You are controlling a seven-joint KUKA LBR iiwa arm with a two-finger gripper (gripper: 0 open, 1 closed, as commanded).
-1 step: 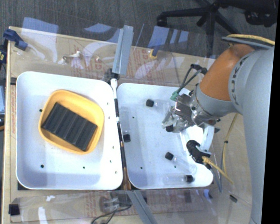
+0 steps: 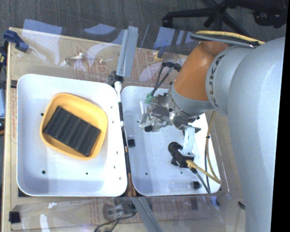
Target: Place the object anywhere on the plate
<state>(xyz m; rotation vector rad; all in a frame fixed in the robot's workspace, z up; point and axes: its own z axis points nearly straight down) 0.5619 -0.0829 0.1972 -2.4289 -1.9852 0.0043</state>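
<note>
I am watching the gripper [image 2: 151, 119] hanging over the right bin [image 2: 152, 181], in its far half and nearer its left edge than its right. It is pointing down and toward the left, and from this slant I cannot tell whether it is open or closed; I am seeing nothing held in it. The arm [image 2: 237, 85] is reaching in from the right, bending down steeply so that the orange band [image 2: 201, 72] is sitting above the bin's far right corner.

The black ridged block [image 2: 72, 130] is lying flat on the yellow plate [image 2: 97, 114], which is resting in the left bin [image 2: 26, 168], a little toward that bin's far side. The block's long axis is running at a slant, from the bin's far left toward its near right, and its ridges are running across that axis. It is filling most of the plate's middle, with yellow rim showing all round.

In the right bin a small dark piece [image 2: 131, 143] is lying just beside the left edge, and another small dark-tipped item [image 2: 194, 184] is lying near the near right corner. The two bins' raised edges are standing between the gripper and the plate. A metal bar [image 2: 127, 49] is lying on the table [image 2: 50, 55] beyond the gap between the bins, and a blue clamp [image 2: 13, 38] is gripping the table's far left corner.
</note>
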